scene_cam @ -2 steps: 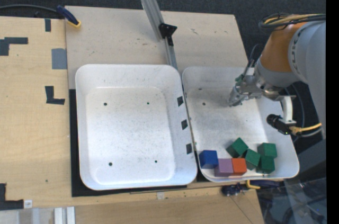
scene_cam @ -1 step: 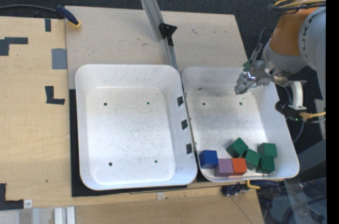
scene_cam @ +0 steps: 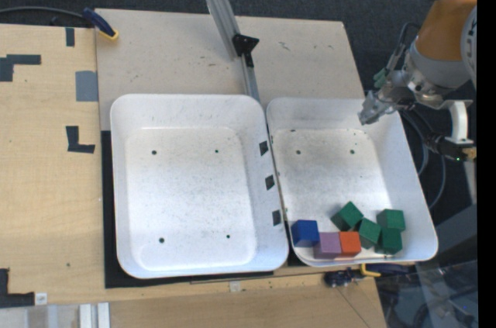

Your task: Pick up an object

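Apparently six small blocks (scene_cam: 353, 229) crowd the right bin's (scene_cam: 403, 156) near corner; claw (scene_cam: 370, 111) state unclear.

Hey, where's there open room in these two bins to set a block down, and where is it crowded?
The left bin shows bare floor throughout. The right bin is free across its far and middle floor, under the gripper at its far right corner. Its near edge is crowded: blue block, purple block, orange block, green blocks.

1. Two white bins (scene_cam: 190, 105), speckled with dark flecks, are seen on a light wooden desk (scene_cam: 46, 164).
2. A blue block (scene_cam: 305, 232), a purple block (scene_cam: 330, 243), an orange block (scene_cam: 350, 243) and four green blocks (scene_cam: 390, 220) are seen.
3. The arm (scene_cam: 442, 32) is coloured grey and orange.
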